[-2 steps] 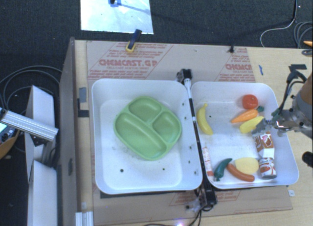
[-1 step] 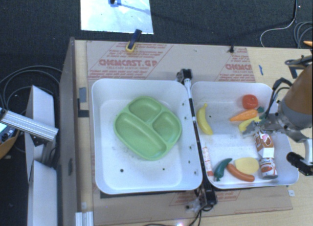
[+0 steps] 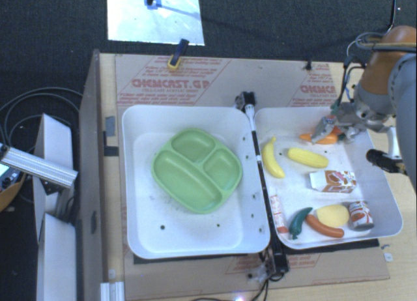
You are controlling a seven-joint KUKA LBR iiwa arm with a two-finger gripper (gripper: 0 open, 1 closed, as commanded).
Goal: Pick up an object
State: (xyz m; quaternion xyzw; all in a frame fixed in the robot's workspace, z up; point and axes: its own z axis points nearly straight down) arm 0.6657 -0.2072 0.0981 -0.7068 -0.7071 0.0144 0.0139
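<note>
The camera view showed the two-finger gripper (image 3: 324, 130) low in the right white bin (image 3: 384, 192), touching an orange carrot-shaped toy (image 3: 322, 139) at the bin's far side; its grip could not be judged.

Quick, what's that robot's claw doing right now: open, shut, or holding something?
End effector: down in the right bin at the orange carrot; whether it is open, shut or gripping the carrot cannot be told.

Bins: two (image 3: 140, 182) (image 3: 381, 182). Green divided plate (image 3: 197, 170): one. Bananas: two (image 3: 272, 158) (image 3: 307, 157). Carton (image 3: 332, 180): one. Can (image 3: 359, 215): one. Sausage (image 3: 324, 228): one.
</note>
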